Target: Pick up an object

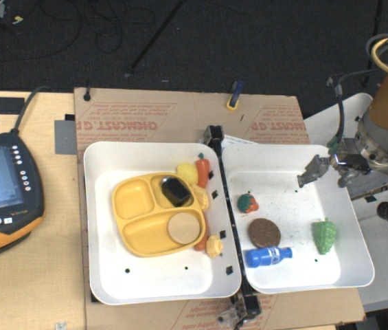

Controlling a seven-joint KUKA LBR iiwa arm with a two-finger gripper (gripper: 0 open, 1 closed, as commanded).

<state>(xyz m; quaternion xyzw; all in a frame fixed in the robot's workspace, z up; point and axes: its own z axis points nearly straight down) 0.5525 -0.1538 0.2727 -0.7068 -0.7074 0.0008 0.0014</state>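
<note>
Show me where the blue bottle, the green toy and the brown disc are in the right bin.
blue bottle [268,256]: camera view, middle of its body.
green toy [325,236]: camera view, its centre.
brown disc [265,232]: camera view, centre of its top face.

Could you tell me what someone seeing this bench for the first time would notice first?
Probably the yellow divided tray in the left bin, with a black object and a tan disc in its compartments. Next, the gripper over the right bin's far right corner, above a blue bottle and green toy.

Teach pendant [1,191] left of bins; blue clamp [234,96] on cardboard sheet [152,119].
</note>
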